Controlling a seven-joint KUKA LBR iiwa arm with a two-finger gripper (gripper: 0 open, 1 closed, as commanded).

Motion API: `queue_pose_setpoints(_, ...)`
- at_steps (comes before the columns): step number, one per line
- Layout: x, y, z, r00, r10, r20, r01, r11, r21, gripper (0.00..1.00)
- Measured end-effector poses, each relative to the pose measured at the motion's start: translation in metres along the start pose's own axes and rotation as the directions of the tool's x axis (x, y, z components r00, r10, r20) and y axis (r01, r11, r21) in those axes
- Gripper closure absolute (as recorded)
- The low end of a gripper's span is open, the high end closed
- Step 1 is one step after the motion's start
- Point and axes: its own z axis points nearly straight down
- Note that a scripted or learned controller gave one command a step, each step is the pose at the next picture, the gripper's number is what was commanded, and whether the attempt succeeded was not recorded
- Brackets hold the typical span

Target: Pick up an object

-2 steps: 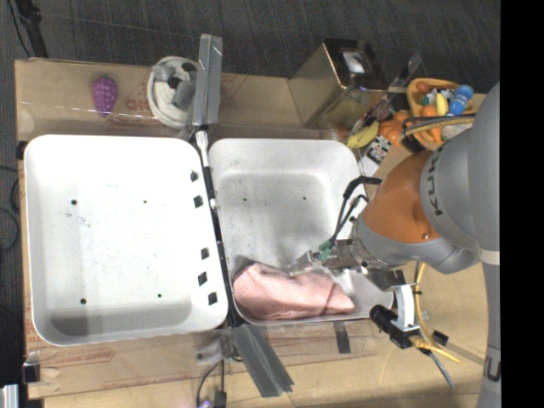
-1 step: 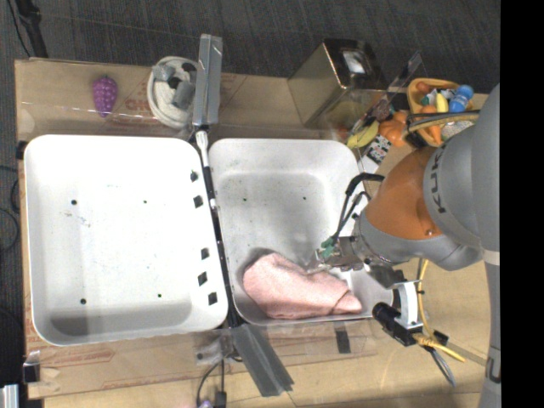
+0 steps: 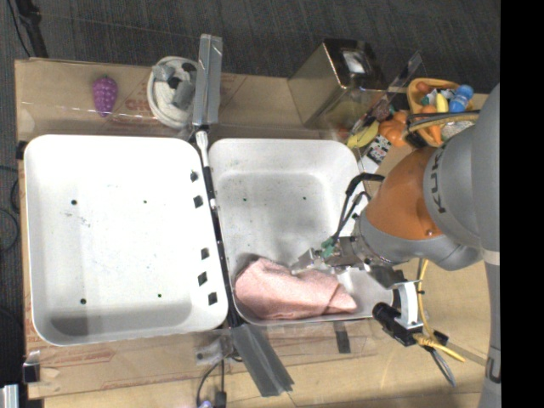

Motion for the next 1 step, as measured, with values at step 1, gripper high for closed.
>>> queue_pose_setpoints(1, 0.0275, -0.0008, 0.0085, 0.996, -0.091, 0.003, 0.091, 0.996, -0.003, 0.0)
